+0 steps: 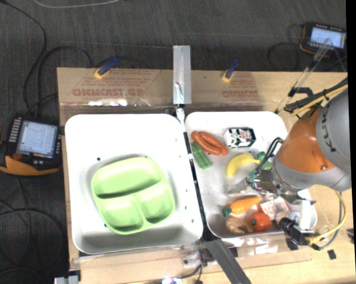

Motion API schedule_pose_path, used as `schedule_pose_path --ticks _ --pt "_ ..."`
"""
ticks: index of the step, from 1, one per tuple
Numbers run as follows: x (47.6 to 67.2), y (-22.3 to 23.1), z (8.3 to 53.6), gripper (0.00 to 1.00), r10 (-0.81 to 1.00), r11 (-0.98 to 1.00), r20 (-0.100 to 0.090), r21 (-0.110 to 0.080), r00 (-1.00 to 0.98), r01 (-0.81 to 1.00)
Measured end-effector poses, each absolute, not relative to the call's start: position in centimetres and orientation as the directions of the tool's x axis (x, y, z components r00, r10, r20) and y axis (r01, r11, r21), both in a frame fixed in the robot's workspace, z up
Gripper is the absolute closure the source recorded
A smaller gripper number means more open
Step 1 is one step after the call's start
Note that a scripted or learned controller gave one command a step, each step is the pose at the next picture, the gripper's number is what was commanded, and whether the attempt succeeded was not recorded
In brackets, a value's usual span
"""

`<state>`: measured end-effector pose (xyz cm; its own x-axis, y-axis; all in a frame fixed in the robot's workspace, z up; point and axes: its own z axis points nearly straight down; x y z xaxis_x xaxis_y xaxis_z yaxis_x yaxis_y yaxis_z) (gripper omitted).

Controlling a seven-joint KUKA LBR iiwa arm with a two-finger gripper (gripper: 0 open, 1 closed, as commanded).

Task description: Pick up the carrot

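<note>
Bright even overhead light, white bins (125,126) glaring (nearly washed out), perhaps slightly soft focus

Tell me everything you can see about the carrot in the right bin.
The carrot is orange with a small green tip at its left end and looks like smooth plastic. It lies nearly flat in the lower part of the right bin, below the banana. The gripper hangs just above and to the right of it. A red tomato sits close under it.
</note>
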<state>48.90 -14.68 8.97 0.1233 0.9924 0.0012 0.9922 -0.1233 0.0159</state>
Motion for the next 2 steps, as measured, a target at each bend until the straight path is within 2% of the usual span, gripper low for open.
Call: schedule_pose_path --ticks 1,2 --pt "48.9 -14.7 9.0 0.00 0.992 -0.123 0.001 0.016 0.123 0.992" --pt "48.7 -16.0 8.9 0.00 0.976 0.217 -0.004 0.008 -0.217 0.976"
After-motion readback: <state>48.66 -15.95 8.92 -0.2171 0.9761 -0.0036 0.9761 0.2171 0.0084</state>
